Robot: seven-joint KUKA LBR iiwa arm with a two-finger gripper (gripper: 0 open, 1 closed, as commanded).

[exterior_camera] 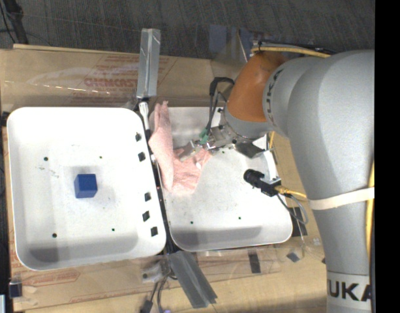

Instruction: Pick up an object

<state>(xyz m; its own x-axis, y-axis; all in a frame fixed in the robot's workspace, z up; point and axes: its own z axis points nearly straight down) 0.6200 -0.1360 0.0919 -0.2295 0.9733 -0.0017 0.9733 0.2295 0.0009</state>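
Observation:
A crumpled pink cloth (168, 162) lies along the left wall of the right bin (219, 207), and its upper end leans on the rim between the two bins. My gripper (201, 145) is low over the right bin at the cloth's right edge, where a fold of the cloth reaches toward it and touches it. The grey arm with its orange band comes in from the right and covers the bin's far right corner. A small blue cube (86, 185) sits alone in the left bin (56, 233), left of its middle.
The bins stand side by side on a cardboard-covered bench (69, 77). A ridge with black clips (147, 197) divides them. Bare white floor shows in the right bin in front of the gripper and around the cube.

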